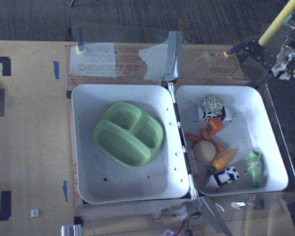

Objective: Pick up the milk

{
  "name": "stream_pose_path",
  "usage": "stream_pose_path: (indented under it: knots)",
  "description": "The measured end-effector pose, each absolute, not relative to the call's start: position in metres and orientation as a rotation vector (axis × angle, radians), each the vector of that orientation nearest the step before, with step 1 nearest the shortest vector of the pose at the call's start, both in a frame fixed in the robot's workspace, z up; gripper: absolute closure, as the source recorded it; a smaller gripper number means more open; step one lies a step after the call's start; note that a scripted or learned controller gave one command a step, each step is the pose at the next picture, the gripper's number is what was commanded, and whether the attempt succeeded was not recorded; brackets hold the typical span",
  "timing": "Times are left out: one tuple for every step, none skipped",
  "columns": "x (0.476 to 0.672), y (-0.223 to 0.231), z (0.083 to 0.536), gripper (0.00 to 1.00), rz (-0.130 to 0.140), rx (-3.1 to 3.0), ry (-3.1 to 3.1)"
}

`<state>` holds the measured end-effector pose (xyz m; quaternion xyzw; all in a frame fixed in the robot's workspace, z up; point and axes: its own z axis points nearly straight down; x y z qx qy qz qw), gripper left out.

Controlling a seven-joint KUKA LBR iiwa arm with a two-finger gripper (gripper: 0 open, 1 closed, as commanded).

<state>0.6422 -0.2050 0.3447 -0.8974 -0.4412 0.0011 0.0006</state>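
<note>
At the far end of the right bin (247,124) lies the milk carton (215,107) — cow-patterned, green-topped, on its side, just beyond an orange vegetable (214,126). The gripper (286,63) sits outside the bin at the view's right edge, well apart from the carton; it holds nothing, and its opening cannot be told. Judged step: approach, not yet begun. The next move calls for travel over the carton, then descent clear of the orange vegetable.

Count — cow-patterned cartons: two, the second (226,176) smaller, near the front; carrot (221,161): one; beige egg-like item (204,151): one; green bottle (254,167): one; green divided plate (129,140), in the left bin (88,178): one.
</note>
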Motion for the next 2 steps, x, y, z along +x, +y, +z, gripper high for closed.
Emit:
stream_pose_path:
  knots:
    - [0.594,-0.215,0.383,1.0,0.002,-2.778,-1.464]
    - [0.667,-0.204,0.351,1.0,-0.001,-2.838,-1.353]
